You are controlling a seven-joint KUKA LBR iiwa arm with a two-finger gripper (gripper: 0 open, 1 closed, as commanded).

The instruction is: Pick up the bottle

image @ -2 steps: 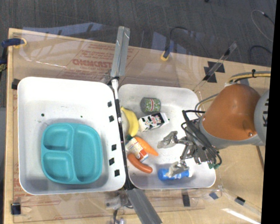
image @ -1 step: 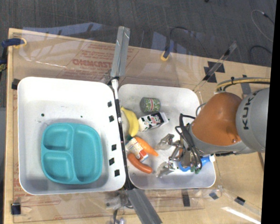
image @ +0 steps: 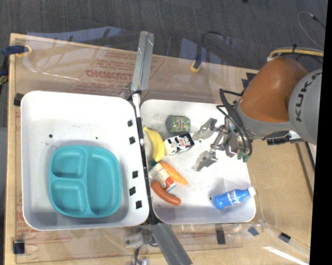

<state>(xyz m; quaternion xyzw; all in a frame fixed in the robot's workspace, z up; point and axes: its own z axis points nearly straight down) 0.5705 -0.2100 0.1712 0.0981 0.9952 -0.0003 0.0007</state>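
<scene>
The bottle (image: 232, 198) is blue with a white cap and lies on its side near the front right corner of the right bin (image: 194, 215). My gripper (image: 206, 144) hangs over the middle of that bin, up and to the left of the bottle and apart from it. Its two fingers (image: 205, 160) are spread open with nothing between them. The grey arm with its orange band (image: 271, 88) reaches in from the right.
The right bin also holds a green can (image: 178, 124), a banana (image: 155, 144), a black-and-white pack (image: 180, 142), a carrot (image: 173, 172), a small carton (image: 164, 180) and a red sausage (image: 166, 195). A teal divided plate (image: 86, 181) lies in the left bin (image: 43, 109).
</scene>
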